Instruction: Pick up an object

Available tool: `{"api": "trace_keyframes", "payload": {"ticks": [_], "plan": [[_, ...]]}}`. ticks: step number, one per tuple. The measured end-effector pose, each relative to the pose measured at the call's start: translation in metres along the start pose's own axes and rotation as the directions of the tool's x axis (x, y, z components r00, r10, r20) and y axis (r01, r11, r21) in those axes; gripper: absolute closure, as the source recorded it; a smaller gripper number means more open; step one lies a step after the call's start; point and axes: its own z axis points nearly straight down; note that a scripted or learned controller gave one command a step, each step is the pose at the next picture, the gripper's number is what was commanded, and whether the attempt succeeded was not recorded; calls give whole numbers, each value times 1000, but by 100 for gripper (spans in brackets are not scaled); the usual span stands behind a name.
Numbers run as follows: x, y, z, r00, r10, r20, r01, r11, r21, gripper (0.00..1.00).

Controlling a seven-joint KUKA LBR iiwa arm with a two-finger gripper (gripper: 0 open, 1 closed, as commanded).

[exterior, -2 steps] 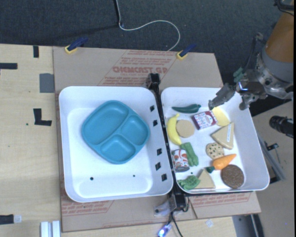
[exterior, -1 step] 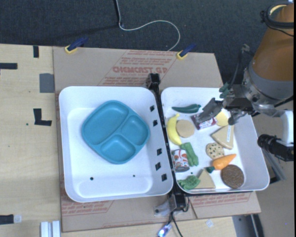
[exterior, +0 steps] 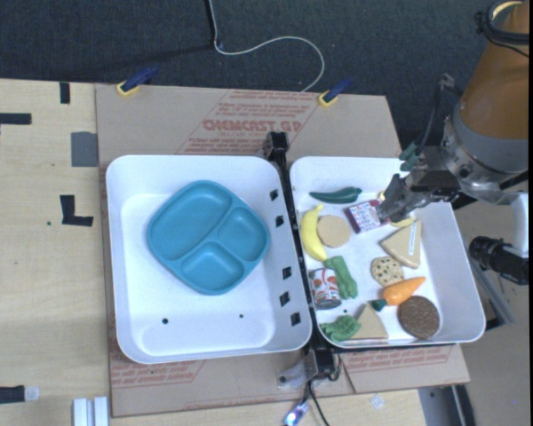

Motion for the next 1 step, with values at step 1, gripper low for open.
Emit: {"api": "trace_keyframes", "payload": {"ticks": [1], "plan": [[74,12,80,1000,-4,-1,4,1000,8,100]]}}
